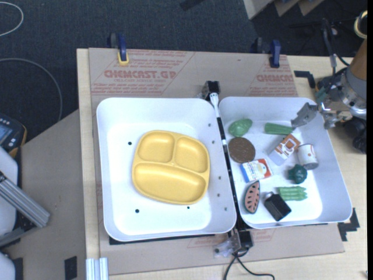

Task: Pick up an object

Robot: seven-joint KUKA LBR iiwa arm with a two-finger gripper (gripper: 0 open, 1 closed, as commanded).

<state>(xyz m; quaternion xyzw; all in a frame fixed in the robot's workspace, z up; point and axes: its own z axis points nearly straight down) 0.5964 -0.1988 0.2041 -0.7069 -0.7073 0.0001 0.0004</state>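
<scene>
The task names no particular item, so I take the nearest candidate: the flat green oblong piece lying in the upper part of the right white bin. Its long axis runs roughly left to right across the view, almost level. It sits just left of and slightly below the jaws, apart from them, with bare bin floor between.

The jaws hang over the bin's upper right area, near the rim, tipped down and to the left. I see nothing between them. Whether they stand parted or closed I cannot tell; the tip reads as one grey wedge at this size.

Next nearest are the small red-and-white carton and the white cylindrical can with a red band, both below the jaws. Further off lie the green rounded lump, the brown disc, the dark green ball, the watermelon slice and the black block.

My judgement: the coming move turns on a short travel left and down, with the jaws set across the oblong's short side.

The left white bin holds a yellow divided tray, well apart on the worktop.
</scene>
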